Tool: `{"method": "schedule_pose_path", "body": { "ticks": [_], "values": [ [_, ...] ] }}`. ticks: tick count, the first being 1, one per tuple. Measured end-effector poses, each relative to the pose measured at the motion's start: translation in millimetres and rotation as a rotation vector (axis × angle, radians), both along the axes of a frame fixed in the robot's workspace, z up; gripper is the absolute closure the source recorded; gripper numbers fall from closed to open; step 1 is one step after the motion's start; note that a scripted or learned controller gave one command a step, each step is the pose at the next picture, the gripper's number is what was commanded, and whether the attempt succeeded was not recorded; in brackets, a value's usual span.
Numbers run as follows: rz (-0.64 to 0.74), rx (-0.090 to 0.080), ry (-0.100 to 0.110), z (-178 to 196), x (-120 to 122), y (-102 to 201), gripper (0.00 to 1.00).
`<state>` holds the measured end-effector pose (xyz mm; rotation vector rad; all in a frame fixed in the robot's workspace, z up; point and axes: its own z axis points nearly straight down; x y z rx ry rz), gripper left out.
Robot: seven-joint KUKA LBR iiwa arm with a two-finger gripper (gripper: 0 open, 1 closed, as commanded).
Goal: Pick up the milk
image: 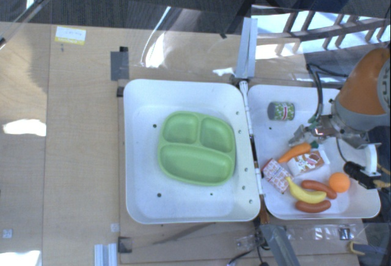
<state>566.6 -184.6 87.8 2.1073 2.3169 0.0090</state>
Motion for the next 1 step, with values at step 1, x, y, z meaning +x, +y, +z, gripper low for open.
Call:
{"method": "schedule_pose_path", "body": {
  "ticks": [1],
  "values": [
    [0.054,0.001,0.005,58.0,-77.8,26.8,0.00]
  ]
}}
